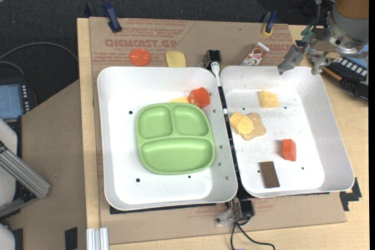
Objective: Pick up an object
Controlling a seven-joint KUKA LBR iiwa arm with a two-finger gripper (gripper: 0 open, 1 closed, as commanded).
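Gripper (pixel 303 58): we see it above the far right corner of the right bin (pixel 328 126), its two fingers spread apart with nothing between them.
Arm (pixel 351 3): we see it coming in from the right edge, orange band above a grey wrist, beyond the right bin's far rim.
Right bin contents: we count a yellow block (pixel 269 99) near the far wall, closest to the gripper yet well apart from it; a yellow piece (pixel 241 122) touching a tan cookie (pixel 255 127) near the left wall; a red block (pixel 288 149) toward the right side; a brown bar (pixel 269 174) near the front wall.
Left bin (pixel 117 143): we see it touching the right bin's left wall. It holds a green tray (pixel 174 139) with three compartments, and a red piece (pixel 200 96) just beyond the tray's far right corner.
Board (pixel 94 67): we see brown cardboard under both bins.
Beyond the bins: an orange disc (pixel 140 57) and a yellow slice (pixel 175 59) lie on the board past the left bin's far wall; a small packet (pixel 255 54) lies past the right bin's far left corner.
Clamps: we see a blue clamp (pixel 111 16) at the board's far edge.
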